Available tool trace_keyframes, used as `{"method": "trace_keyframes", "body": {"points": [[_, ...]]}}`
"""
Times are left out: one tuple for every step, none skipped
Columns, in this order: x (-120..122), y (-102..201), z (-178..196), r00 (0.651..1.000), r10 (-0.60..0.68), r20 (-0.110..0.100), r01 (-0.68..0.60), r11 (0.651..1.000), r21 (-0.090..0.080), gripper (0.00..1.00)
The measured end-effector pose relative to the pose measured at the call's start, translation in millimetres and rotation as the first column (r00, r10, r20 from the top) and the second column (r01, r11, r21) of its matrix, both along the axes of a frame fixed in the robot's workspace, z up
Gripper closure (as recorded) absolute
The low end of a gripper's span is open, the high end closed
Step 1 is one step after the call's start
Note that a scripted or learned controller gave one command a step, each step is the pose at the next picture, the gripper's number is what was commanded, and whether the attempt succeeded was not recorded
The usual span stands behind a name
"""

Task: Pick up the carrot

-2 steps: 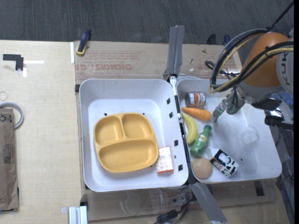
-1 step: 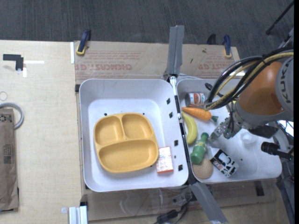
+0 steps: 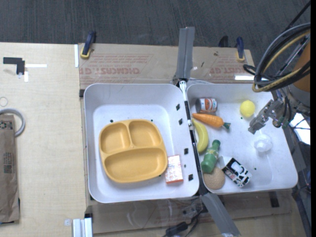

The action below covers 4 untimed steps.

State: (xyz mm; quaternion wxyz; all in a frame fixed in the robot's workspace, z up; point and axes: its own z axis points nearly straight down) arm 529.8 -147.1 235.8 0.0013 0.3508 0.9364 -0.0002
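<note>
The shallow white right-hand bin [image 3: 276, 179] holds the orange tapered carrot [image 3: 208, 120] near its left wall, between a small tin can [image 3: 207, 104] and a yellow banana [image 3: 201, 136]. The metal gripper [image 3: 262, 118] hangs well apart – whether spread or closed, I cannot tell. Best come down across the carrot's middle – clear of both neighbours.

- The gripper [image 3: 257, 124] hangs over the right bin [image 3: 276, 181], near its right wall.
- A lemon [image 3: 247, 108] lies just left of the jaws, slightly behind them.
- The carrot [image 3: 210, 120] lies further left, a small can [image 3: 207, 104] just behind it.
- A banana [image 3: 200, 135] sits left of the jaws along the bin's left wall, touching the carrot's front side.
- A bottle [image 3: 211, 157], a round flat cookie [image 3: 214, 178] and a toy car [image 3: 237, 173] lie before the jaws, to their left.
- Well left, the left bin [image 3: 94, 132] holds a divided plate [image 3: 133, 150] with a small carton [image 3: 174, 169] at its right.
</note>
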Motion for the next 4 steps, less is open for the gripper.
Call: {"method": "trace_keyframes", "body": {"points": [[0, 0, 0, 1.0, 0.0, 0.0, 0.0, 1.0, 0.0, 0.0], [53, 38, -54, 0.999, 0.054, -0.001, -0.054, 0.999, 0.0, 0.0], [82, -5, -143, 0.999, -0.05, 0.001, 0.05, 0.999, 0.0, 0.0], [83, -6, -134, 0.999, -0.053, 0.005, 0.053, 0.999, -0.001, 1.0]]}}
